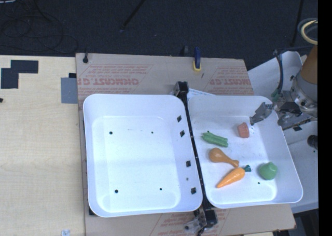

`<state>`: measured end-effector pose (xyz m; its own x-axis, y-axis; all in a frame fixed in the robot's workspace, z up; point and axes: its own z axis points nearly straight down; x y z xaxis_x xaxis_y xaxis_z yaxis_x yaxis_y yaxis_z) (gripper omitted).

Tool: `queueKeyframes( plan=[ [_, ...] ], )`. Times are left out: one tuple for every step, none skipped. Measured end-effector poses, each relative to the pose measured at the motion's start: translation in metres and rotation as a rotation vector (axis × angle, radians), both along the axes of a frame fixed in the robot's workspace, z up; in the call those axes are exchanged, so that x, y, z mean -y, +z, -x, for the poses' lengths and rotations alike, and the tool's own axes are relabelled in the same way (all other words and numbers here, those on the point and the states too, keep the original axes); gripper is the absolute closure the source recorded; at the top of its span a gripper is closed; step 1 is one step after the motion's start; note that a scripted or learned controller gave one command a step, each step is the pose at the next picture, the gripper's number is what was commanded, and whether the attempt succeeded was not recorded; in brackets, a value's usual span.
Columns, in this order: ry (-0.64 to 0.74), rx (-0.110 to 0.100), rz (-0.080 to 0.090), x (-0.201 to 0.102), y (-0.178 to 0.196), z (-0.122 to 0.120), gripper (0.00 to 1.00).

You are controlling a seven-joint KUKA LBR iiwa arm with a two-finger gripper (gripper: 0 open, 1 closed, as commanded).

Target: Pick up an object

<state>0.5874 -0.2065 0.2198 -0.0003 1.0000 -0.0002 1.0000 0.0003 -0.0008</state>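
Pincer (274, 113) open, one carrot (231, 177), one pear (222, 156)

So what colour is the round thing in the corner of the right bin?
Green: the round thing shows clearly in the camera view.

We see the pale wooden desk (36, 152) carrying a cardboard sheet (140, 77), with two white bins (91, 141) side by side on it.

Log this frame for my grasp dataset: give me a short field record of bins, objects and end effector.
right bin: holds five items
green bean pod: near the divider
orange pear shape: below the pod
carrot: lowest, tilted
green round item: near the right wall
pink block: closest to the end effector
end effector: over the right bin's upper right, holding nothing
left bin: white, shallow
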Motion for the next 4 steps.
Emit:
queueKeyframes(
  plan=[
    [0.002, 0.013, 0.005, 0.008, 0.103, -0.06, 0.0],
    [0.0, -0.005, -0.001, 0.005, 0.051, -0.056, 0.0],
    [0.002, -0.012, -0.005, -0.028, -0.052, -0.054, 0.0],
    [-0.004, -0.004, -0.002, 0.008, -0.136, -0.017, 0.0]
  ],
)
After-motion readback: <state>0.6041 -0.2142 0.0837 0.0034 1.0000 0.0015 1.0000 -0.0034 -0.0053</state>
